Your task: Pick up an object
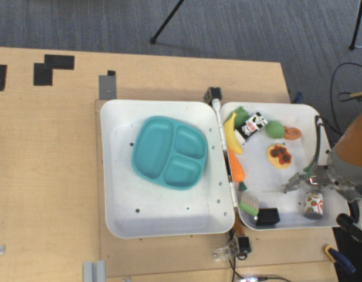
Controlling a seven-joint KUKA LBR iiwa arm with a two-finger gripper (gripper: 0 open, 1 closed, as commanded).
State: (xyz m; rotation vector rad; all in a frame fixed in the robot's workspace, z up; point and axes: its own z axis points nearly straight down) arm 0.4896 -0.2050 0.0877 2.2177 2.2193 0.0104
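The right bin [310, 111] holds several toys: a yellow banana [230, 135], a black-and-white cow [251, 125], a green ball [274, 129], a small pizza [280, 155], an orange carrot [236, 167], a black block [267, 216] and a small patterned can [313, 204]. My gripper [301, 184] hangs over the right side of this bin, just above and left of the can, right of the pizza. It is open, with nothing between its fingers.
The left bin [119, 216] carries a teal divided plate [169, 151]. A green-and-pink piece [249, 204] lies beside the black block. A red-orange toy [293, 133] sits by the green ball. The arm's grey body [352, 163] covers the right bin's right rim.
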